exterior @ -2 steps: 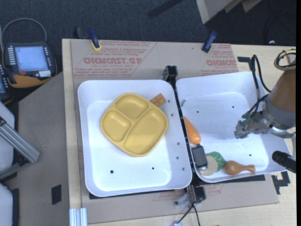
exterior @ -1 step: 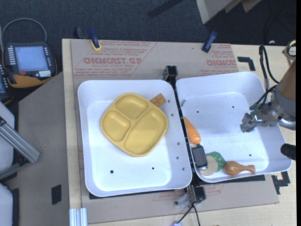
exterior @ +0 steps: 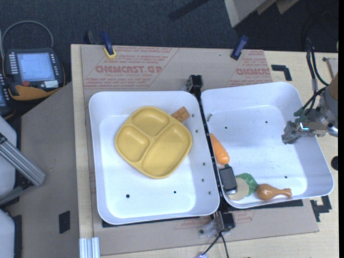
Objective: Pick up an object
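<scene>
Drumstick [exterior: 273, 191], carrot [exterior: 219, 150] lie well apart from gripper [exterior: 291, 134]; grip state unclear.

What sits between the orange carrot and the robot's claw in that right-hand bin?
Only bare white bin floor, seen in the camera view, separates the carrot from the gripper.

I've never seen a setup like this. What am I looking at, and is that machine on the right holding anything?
One camera looks down at a slant on a bench with two white bins. The left bin holds a yellow divided plate with a small brown block at its edge. The right bin holds a toy carrot, a toy drumstick, a green-and-cream piece and a black item. The robot arm reaches in from the right; its gripper hangs over the right bin, with nothing visibly held.
</scene>
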Controlling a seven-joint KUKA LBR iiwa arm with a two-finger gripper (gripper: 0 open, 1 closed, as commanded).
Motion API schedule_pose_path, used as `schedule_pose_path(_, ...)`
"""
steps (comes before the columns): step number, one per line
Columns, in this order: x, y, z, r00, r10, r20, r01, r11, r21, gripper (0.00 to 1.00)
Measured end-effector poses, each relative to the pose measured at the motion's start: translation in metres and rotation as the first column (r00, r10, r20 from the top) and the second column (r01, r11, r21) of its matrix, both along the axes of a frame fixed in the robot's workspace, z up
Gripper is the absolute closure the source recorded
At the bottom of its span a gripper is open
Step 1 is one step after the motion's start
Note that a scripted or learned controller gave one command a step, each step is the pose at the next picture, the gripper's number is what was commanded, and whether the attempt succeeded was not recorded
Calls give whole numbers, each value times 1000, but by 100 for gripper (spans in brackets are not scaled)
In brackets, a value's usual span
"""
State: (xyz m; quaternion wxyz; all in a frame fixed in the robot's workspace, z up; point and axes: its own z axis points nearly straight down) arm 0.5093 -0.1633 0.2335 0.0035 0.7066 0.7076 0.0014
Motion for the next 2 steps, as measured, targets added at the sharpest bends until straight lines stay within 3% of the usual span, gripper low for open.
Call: schedule_pose_path(2, 32, 94, 14, 1000, 0, -4, 0, 1000, 3, 100)
